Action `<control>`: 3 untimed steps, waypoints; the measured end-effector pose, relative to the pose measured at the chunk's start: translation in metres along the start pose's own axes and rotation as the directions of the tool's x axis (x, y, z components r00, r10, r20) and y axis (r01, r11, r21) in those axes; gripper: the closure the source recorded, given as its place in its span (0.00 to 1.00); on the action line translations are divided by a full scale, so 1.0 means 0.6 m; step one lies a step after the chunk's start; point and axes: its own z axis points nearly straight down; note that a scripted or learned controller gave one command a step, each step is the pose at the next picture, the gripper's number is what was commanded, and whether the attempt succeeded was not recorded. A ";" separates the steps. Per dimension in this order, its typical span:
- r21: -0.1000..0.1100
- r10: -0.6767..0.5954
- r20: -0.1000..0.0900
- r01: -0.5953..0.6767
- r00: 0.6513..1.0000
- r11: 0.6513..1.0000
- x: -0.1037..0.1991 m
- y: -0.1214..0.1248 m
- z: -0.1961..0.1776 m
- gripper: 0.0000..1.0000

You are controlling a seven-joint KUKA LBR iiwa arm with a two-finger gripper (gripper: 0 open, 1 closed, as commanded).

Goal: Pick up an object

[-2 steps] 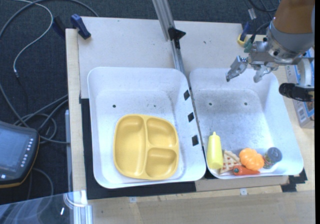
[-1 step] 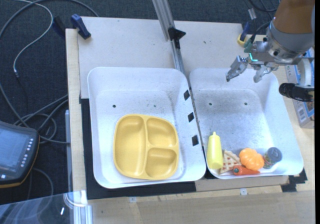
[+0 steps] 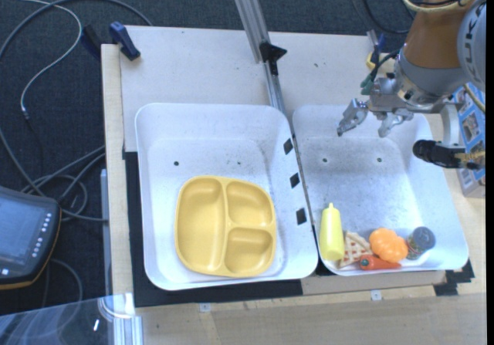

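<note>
Nothing picked yet: my pincer [image 3: 363, 124] hangs spread and holding nothing, well above the yellow bottle [image 3: 331, 233]; orange toy [image 3: 387, 244] right of that bottle; descent and grasp remain.

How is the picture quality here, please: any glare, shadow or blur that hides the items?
Camera view: even, soft light; no harsh glare on the bins; a faint shadow under the gripper; the small items by the yellow bottle are slightly soft, and the wrist looks mildly blurred.
</note>
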 end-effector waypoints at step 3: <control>-0.006 0.001 -0.001 -0.001 1.000 1.000 0.010 -0.003 0.168 1.00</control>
